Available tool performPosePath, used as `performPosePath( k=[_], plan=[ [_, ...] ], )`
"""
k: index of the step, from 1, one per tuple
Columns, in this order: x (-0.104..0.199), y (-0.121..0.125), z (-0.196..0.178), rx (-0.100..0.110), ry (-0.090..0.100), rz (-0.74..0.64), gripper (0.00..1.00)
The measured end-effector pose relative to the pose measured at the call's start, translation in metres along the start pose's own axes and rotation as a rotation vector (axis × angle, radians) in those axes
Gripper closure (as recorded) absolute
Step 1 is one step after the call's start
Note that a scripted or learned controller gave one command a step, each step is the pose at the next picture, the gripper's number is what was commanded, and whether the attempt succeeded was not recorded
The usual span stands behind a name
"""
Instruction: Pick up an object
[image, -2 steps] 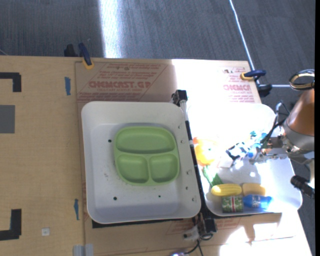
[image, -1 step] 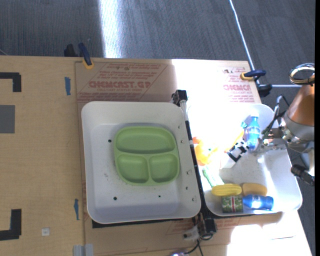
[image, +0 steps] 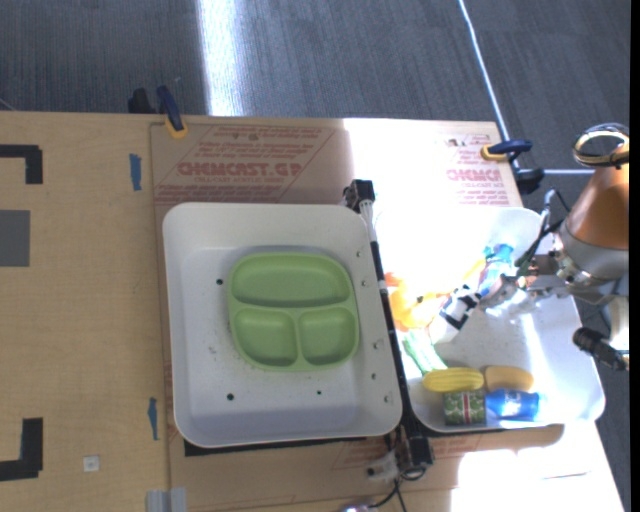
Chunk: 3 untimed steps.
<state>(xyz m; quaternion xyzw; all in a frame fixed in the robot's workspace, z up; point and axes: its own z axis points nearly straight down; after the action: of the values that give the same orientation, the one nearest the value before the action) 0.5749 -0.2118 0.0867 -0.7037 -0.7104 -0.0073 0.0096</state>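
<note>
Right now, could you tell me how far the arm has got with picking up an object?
Nothing looks lifted yet. The gripper is low inside the right bin, among the objects there. The yellow banana-like item, the green can and the blue item lie at the bin's near edge. A secure grasp and lift remain.

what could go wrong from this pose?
1. Glare: sunlight washes out the upper part of the right bin, so items near the tool are hard to make out and a grasp may miss.
2. Clutter: the yellow piece, the tan piece and the can lie packed along the bin's near wall; a grasp there could nudge neighbours or clip the wall.
</note>
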Motion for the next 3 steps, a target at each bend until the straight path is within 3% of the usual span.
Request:
performPosePath(
  k=[1, 2, 3],
  plan=[
    [-0.006, 0.000, -0.010, -0.009, -0.019, 0.001, 1.00],
    [-0.009, 0.068, -0.129, -0.007, -0.026, 0.007, 1.00],
    [-0.012, 0.030, -0.009, -0.006, -0.026, 0.008, 1.00]
  ],
)
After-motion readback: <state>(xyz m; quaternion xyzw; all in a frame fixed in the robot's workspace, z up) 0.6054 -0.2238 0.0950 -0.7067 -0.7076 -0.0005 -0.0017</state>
